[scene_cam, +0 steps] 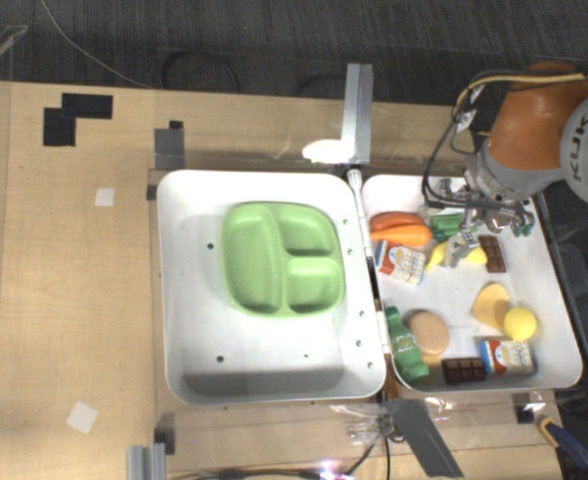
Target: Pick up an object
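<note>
The right bin holds several toy foods. An orange carrot and a green piece lie at its far left, with a small printed carton just below them. My gripper hangs low over the bin's far middle, right above a yellow piece and next to a brown chocolate bar. The wrist hides what lies directly beneath it. Nearer the front lie an orange wedge, a lemon, a tan bun, a green bottle, a second chocolate bar and a small can.
The left bin holds a green divided plate. A metal post stands behind the wall between the bins. The grey arm with its orange band and black cables reaches in from the upper right.
</note>
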Motion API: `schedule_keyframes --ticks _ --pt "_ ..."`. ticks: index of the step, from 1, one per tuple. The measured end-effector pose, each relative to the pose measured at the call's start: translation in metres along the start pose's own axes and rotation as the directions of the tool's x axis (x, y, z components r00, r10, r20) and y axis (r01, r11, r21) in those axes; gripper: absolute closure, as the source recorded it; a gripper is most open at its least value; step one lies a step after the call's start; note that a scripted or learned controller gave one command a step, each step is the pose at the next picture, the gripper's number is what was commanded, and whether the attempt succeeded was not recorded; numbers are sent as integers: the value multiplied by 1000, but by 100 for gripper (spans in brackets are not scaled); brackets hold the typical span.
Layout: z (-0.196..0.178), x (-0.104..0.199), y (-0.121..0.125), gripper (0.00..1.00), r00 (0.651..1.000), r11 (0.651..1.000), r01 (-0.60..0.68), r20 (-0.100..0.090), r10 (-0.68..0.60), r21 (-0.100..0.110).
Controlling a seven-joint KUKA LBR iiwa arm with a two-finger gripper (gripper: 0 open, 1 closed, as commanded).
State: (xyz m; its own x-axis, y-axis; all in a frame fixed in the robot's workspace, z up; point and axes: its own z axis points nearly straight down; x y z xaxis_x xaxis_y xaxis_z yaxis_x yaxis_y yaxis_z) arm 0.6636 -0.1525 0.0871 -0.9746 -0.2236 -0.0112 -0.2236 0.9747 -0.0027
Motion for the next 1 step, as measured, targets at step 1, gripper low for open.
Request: schedule_keyframes --ticks 1 --pt "0 -13 34 0 999 999 -46 -5 46 -1"
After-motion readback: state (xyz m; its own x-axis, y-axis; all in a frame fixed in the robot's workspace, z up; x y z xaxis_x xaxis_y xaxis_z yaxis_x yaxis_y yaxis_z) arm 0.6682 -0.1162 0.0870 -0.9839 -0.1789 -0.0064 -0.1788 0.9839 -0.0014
